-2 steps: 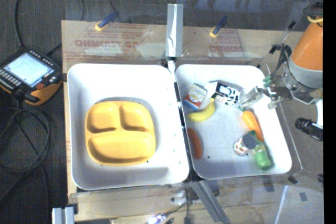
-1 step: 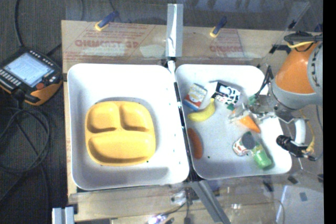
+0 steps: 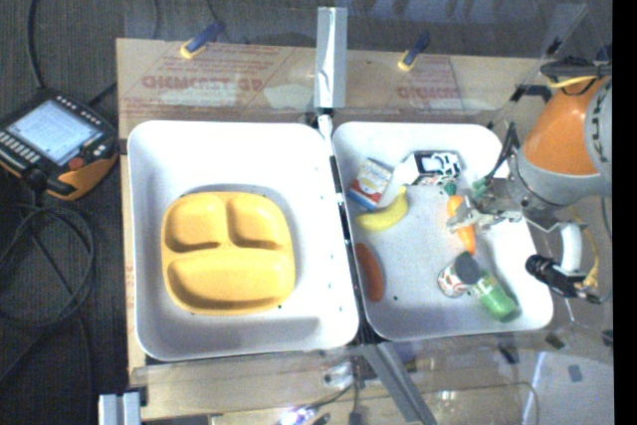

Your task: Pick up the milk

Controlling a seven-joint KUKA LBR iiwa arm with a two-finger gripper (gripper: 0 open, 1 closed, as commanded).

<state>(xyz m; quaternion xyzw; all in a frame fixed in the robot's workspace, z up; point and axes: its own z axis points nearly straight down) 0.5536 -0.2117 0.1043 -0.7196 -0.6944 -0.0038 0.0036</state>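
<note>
Hovering at the right of the frame, the gripper (image 3: 485,204) sits over the right bin (image 3: 418,314); its opening cannot be told, nor anything in its grasp. The milk (image 3: 437,163) lies at upper centre-right, beside the banana (image 3: 383,212). Approach step; next requires moving up-left onto the carton.

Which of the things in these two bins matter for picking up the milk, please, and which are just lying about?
Belongs to the job:
- milk carton, at the back left of the right bin
- gripper, over the right bin's right side

Just lying about:
- banana, touching the carton
- carrot
- red sausage
- green bottle
- yellow divided tray, in the left bin
</note>
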